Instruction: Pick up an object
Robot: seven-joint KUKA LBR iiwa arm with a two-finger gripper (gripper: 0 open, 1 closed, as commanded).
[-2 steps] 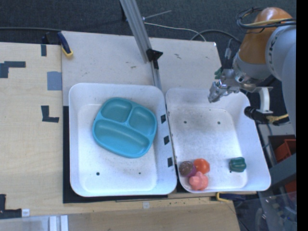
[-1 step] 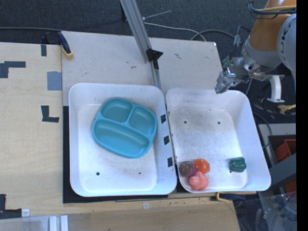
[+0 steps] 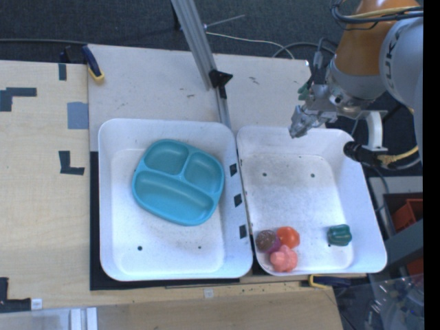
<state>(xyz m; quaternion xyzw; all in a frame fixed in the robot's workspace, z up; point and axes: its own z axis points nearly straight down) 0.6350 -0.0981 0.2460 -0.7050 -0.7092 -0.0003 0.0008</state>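
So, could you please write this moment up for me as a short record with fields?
arm: reaches in from the right
tool: above the right bin's far rim, nothing seen between its fingers
left bin: blue divided plate
right bin: purple piece, orange piece, pink piece clustered at near edge; green piece apart

Even, diffuse overhead light. Two shallow white plastic bins (image 3: 234,184) bright, mild glare. Soft shadow beneath blue compartment plate (image 3: 179,182). Overall slight softness; far dark background dim.
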